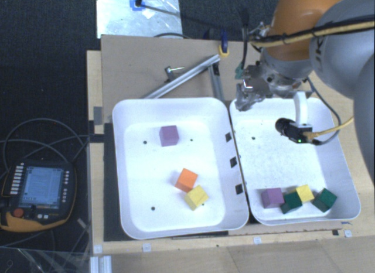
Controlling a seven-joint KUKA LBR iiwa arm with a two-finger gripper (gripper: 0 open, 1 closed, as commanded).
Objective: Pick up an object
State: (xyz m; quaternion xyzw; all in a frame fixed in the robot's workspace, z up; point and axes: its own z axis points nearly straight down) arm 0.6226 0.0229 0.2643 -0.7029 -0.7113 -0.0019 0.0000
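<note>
The left bin holds a purple cube towards the back, with an orange cube and a yellow cube touching each other nearer the front. Along the front wall of the right bin sit a purple cube, a dark green cube, a yellow cube and another green cube. My gripper hangs over the right bin's back left corner, far from all the cubes. Nothing is visible in it.
A metal rod lies on the cardboard behind the left bin. A small black camera unit with a cable hangs off the wrist over the right bin. A teach pendant sits left of the bench.
</note>
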